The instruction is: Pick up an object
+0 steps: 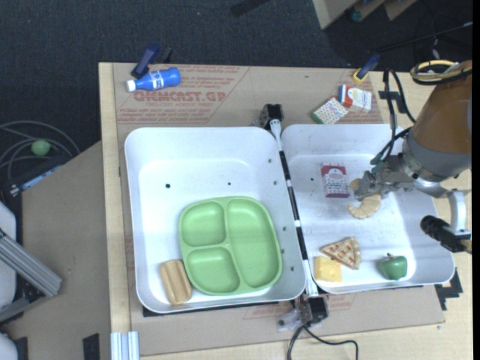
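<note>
Camera view, taking the right bin [300, 137] as landmark. End effector [373, 186]: low inside the bin's upper middle, reached in from the bin's right side on the grey arm [439, 137]; whether it is open or closed cannot be told, as the tip is small and dark against clutter, and nothing can be made out in its grip. Nearest candidate, judged the likely target: a tan cracker [364, 208], flat on the bin floor just below the end effector and a touch left of it, either touching or nearly so; roughly round-oval, its long axis running gently up to the right. Second candidate: a red packet [334, 180], just left of the end effector, upright rectangle, long axis pointing toward the bin's far wall. Farther items along the bin's near wall: waffle wedge [343, 252], yellow block [328, 269] touching it, green apple [393, 265] at the near right corner; all well apart from the end effector. Left bin [142, 156], adjoining the right bin's left wall: green plate [229, 244] and a tan bread slice [175, 280] beside it, farthest from the arm. Judgement: the coming move turns on a short drop down and slightly left onto the cracker.
</note>
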Tool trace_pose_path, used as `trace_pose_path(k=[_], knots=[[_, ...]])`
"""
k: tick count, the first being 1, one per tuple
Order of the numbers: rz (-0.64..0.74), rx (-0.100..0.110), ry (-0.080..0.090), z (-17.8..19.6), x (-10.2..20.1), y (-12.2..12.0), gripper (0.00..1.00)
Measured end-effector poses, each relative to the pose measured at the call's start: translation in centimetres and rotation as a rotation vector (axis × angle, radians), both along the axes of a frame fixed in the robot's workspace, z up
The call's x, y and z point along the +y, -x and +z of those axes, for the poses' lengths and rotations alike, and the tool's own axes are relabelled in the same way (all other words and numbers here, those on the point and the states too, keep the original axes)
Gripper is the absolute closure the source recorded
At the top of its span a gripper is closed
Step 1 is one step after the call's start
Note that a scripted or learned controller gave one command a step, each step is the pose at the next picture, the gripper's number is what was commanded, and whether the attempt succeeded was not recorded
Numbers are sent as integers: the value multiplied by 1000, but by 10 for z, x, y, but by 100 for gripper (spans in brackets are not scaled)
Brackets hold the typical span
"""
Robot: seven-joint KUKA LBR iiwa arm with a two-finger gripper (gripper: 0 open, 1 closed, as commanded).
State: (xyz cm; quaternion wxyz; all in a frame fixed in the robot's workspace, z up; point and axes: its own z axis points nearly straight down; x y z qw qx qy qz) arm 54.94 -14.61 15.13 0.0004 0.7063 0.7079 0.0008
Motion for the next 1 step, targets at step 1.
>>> trace_pose_path(k=[1], knots=[[0, 1, -1, 34, 89, -18, 100]])
